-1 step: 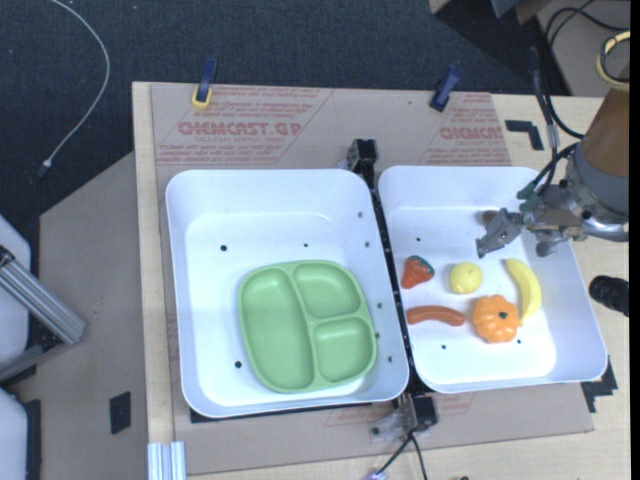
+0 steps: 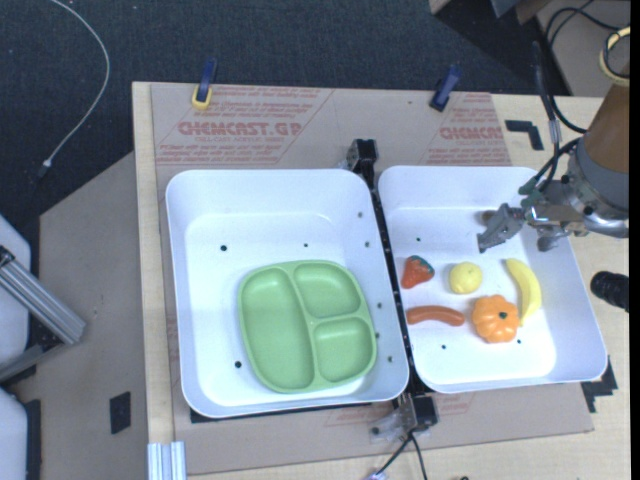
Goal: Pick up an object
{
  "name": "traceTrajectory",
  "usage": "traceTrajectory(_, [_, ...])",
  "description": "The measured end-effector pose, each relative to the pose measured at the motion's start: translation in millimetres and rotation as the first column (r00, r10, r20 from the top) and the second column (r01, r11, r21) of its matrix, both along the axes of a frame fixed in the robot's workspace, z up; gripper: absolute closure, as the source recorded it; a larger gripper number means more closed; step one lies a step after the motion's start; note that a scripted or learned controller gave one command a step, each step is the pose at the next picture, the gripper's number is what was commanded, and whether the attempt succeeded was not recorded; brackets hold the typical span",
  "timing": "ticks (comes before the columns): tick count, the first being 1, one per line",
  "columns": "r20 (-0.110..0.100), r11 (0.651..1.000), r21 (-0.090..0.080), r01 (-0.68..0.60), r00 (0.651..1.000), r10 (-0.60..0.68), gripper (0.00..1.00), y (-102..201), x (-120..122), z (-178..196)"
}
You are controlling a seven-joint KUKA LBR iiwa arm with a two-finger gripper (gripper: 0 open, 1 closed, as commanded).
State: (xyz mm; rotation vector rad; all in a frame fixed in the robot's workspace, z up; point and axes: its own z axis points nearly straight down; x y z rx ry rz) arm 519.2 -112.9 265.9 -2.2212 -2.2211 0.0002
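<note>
The right bin (image 2: 560, 363) holds a red strawberry (image 2: 417, 271), a yellow lemon (image 2: 464, 278), a banana (image 2: 524, 287), an orange pumpkin (image 2: 496, 319) and a red-orange sausage (image 2: 436, 316). My gripper (image 2: 522, 234) hovers over the back of this bin, just behind the lemon and the banana. Its fingers are spread open with nothing between them. The arm reaches in from the right edge.
A green divided plate (image 2: 305, 323) lies in the left bin (image 2: 200, 218). The bins share a black-clipped middle wall (image 2: 385, 268). Blue clamps (image 2: 445, 88) hold the cardboard sheet at the back.
</note>
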Motion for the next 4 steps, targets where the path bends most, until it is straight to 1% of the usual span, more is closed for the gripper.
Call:
traceTrajectory(1, [-0.006, 1.0, 0.002, 0.0, 1.0, 0.0, 0.0, 5.0, -2.1, -43.8])
traceTrajectory(2, [-0.004, 1.0, 0.001, 0.0, 1.0, 0.0, 0.0, -0.6, 3.2, -89.8])
traceTrajectory(3, [-0.006, 1.0, 0.002, 0.0, 1.0, 0.0, 0.0, 4.4, 10.1, -138.2])
traceTrajectory(4, [0.001, 1.0, 0.0, 0.001, 1.0, -0.001, 1.0, 3.8, 11.4, -124.8])
